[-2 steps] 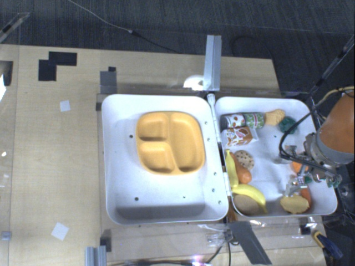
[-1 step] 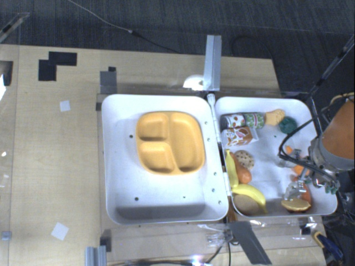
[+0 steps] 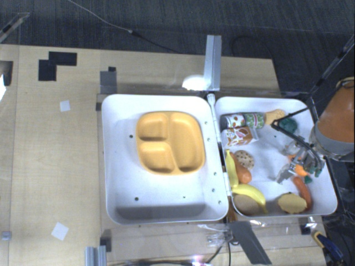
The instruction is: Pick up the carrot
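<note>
The carrot (image 3: 303,188) is seen lying in the right bin (image 3: 327,206), near its right wall, slanted with one end up under the gripper (image 3: 297,168) and the other pointing toward a potato (image 3: 292,203) at the front. The gripper is lowered right over that upper end, presumably because the free end is easiest reached there. Whether anything is clasped, or how wide it is parted, cannot be told. A yellow divided plate (image 3: 168,142) is left alone in the left bin (image 3: 119,165)
</note>
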Available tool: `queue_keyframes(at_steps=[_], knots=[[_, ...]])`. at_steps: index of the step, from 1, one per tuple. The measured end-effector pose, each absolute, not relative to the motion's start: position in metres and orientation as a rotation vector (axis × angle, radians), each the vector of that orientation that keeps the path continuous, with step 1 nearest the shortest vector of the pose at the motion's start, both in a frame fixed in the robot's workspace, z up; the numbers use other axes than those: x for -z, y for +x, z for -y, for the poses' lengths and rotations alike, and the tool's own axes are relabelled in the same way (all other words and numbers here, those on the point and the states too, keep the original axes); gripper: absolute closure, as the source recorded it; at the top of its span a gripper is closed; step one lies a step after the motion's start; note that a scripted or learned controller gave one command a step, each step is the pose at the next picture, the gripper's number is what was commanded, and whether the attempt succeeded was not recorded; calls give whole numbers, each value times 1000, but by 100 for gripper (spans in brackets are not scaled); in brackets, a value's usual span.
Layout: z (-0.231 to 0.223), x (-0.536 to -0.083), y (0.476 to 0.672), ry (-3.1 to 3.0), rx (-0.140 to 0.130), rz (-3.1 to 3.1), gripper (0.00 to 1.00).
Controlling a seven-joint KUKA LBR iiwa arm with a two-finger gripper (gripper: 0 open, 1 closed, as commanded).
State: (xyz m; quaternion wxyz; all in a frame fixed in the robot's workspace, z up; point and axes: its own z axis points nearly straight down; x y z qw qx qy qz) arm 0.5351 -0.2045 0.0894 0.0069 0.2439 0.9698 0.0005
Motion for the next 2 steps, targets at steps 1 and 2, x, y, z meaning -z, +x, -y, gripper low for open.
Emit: queue_keyframes(at_steps=[1, 2], knots=[[203, -103, 539, 750, -1, -3025, 100], [123, -155, 579, 1216, -8, -2885, 100]])
